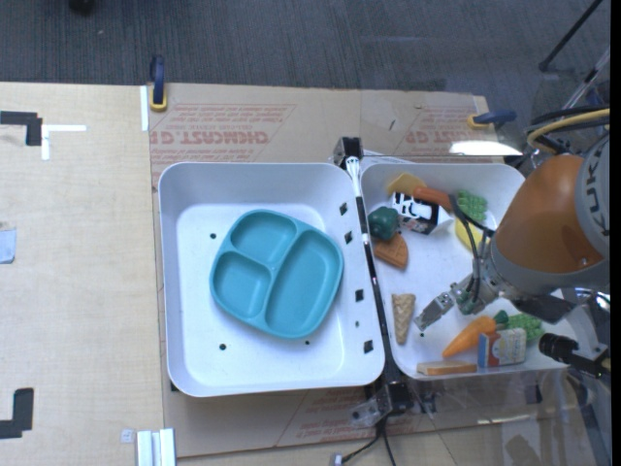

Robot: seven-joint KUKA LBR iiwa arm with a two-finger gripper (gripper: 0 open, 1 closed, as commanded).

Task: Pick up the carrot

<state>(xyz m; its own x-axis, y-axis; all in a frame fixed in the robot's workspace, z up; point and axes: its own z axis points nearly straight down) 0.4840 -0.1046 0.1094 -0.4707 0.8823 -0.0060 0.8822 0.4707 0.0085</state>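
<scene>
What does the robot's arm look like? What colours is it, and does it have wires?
The arm is big and rounded, with a bright orange band and grey parts beside it, one showing dark letters. Yellow and black cables loop over the top of it. At its end is a small gripper made of silvery grey metal, much thinner than the fat arm, with dark wires running to it.

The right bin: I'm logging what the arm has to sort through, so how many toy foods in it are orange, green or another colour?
Counting what shows in the right bin; the arm hides part of it.
Orange: 4 - carrot, wedge, strip, long piece
Green: 3 - dark lump, leafy piece, leafy top
Other: 4 - cone, black-and-white pack, carton, yellow piece
Total: 11
</scene>
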